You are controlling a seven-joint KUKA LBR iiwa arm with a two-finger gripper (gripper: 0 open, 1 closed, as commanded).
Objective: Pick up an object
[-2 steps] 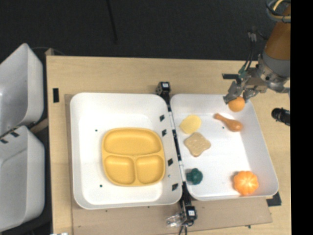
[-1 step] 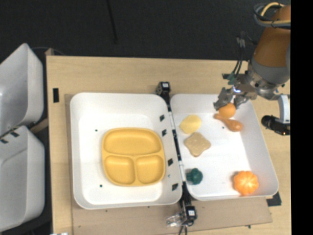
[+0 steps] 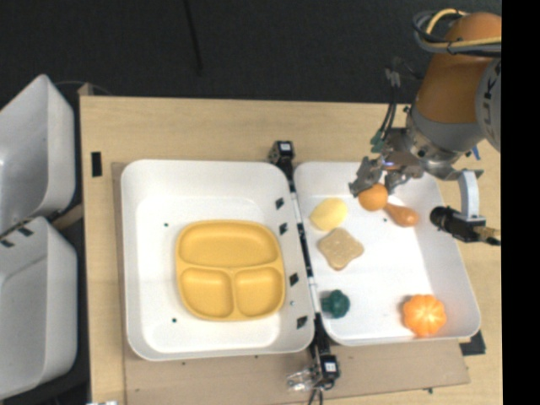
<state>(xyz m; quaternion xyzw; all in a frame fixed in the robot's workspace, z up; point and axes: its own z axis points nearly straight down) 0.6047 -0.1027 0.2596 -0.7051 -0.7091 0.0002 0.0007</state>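
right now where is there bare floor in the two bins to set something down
Left bin: a bare strip rings the yellow divided tray, widest along the far wall. Right bin: bare floor between the bread slice and the tangerine. Crowded at its far end, where the gripper sits by the small orange ball.

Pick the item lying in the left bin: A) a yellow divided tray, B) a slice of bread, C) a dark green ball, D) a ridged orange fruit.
A: the yellow divided tray lies alone in the left bin, while the green ball, bread slice and ridged orange fruit sit in the right bin.
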